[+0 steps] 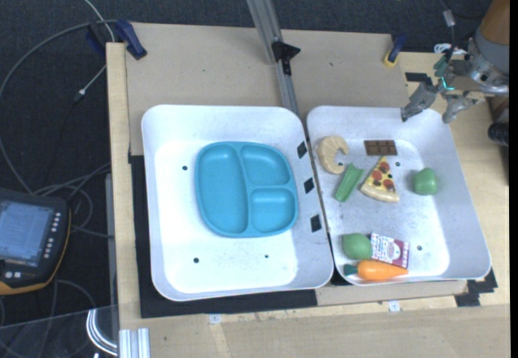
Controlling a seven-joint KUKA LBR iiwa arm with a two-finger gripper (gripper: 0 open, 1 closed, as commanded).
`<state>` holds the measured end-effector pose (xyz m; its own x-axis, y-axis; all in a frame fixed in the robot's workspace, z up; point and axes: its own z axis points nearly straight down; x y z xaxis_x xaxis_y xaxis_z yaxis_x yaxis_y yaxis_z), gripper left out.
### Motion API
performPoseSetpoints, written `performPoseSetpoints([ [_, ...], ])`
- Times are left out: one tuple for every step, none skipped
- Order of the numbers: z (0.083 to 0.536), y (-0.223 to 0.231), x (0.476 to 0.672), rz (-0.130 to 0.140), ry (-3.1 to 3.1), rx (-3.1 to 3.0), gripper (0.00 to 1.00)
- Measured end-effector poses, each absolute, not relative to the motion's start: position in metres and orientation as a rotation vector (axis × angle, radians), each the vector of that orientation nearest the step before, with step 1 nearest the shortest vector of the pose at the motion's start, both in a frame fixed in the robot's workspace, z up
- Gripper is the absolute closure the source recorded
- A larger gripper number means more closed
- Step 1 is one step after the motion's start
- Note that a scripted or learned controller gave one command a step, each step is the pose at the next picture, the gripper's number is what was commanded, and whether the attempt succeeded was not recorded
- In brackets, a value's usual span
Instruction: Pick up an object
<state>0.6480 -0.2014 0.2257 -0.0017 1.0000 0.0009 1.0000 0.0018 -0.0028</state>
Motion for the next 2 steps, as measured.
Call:
performPoseSetpoints([
  [0.226,-0.201,0.648,0.003,-2.221,-2.218,0.00],
  [0.180,-0.200,0.656,0.004,-2.222,-2.216,0.00],
])
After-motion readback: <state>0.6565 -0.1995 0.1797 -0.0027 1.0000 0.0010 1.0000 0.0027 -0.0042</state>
